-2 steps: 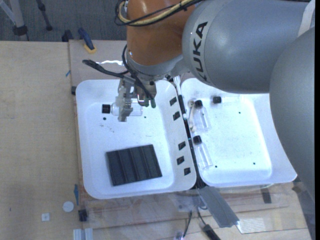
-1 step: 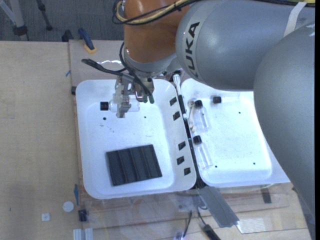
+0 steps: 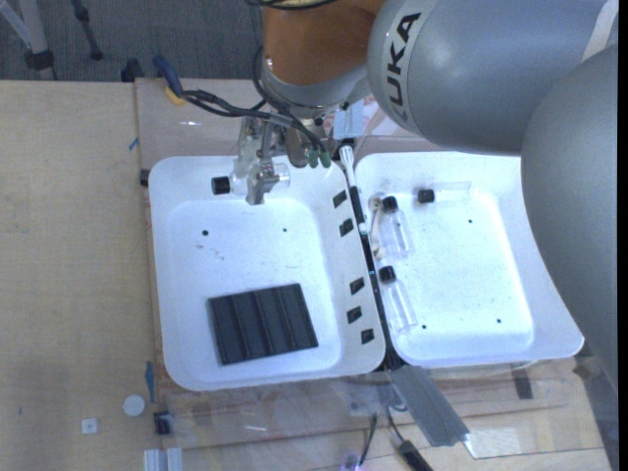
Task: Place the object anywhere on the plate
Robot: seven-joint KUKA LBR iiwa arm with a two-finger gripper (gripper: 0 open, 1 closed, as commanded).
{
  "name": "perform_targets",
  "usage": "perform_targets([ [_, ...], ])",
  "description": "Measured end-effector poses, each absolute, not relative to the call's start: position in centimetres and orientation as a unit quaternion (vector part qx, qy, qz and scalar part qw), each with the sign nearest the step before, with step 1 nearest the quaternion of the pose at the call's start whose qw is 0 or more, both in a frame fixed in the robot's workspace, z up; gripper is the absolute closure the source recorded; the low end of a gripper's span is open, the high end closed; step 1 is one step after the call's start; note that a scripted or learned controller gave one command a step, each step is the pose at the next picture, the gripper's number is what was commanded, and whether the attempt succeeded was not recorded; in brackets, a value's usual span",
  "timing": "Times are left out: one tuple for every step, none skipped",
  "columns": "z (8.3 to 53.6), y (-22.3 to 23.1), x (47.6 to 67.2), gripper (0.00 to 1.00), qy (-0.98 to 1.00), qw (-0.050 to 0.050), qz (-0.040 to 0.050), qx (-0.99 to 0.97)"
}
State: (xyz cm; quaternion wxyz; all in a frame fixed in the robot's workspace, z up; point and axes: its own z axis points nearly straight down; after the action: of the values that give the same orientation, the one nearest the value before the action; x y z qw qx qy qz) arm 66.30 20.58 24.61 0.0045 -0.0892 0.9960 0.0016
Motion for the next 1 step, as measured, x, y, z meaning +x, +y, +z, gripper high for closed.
perform_targets([
  [25.91, 22.43, 66.79, 1.0, 0.99, 0.005, 0.0016, -0.142],
])
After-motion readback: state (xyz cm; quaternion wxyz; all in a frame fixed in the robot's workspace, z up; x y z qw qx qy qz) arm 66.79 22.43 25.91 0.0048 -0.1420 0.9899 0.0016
